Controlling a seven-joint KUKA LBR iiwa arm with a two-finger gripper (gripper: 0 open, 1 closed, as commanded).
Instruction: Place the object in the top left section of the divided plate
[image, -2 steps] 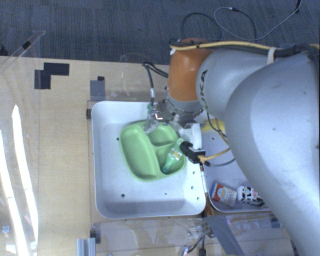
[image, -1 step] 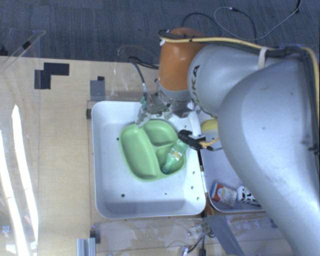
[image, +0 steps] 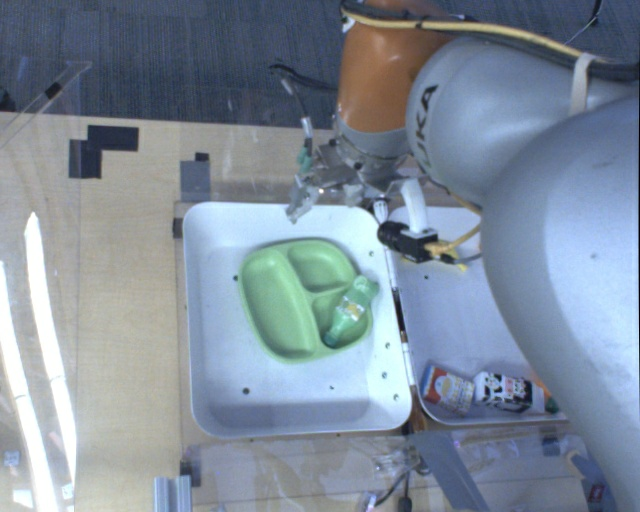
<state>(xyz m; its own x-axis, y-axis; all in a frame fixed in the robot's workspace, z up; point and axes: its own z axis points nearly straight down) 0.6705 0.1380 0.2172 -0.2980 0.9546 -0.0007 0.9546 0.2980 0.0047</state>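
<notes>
A green divided plate (image: 300, 300) lies in the left bin (image: 215, 330), towards that bin's far right corner. The object — a small green bottle (image: 350, 312) — lies tilted in the plate's section nearest the bin's right wall, its cap end resting on the plate's rim. The gripper (image: 305, 195) hangs over the bin's far edge, well apart from the bottle and with nothing between its fingers; whether they are spread or closed I cannot tell. In the right bin (image: 450, 330) a milk carton (image: 485, 390) lies on its side against the near wall.

Judging from this, the bottle looks already set down, though which section counts as top left is uncertain. If it must be moved, the grasp should come squarely across the bottle's body — not the cap — and lift clear of the plate's dividers before shifting.
</notes>
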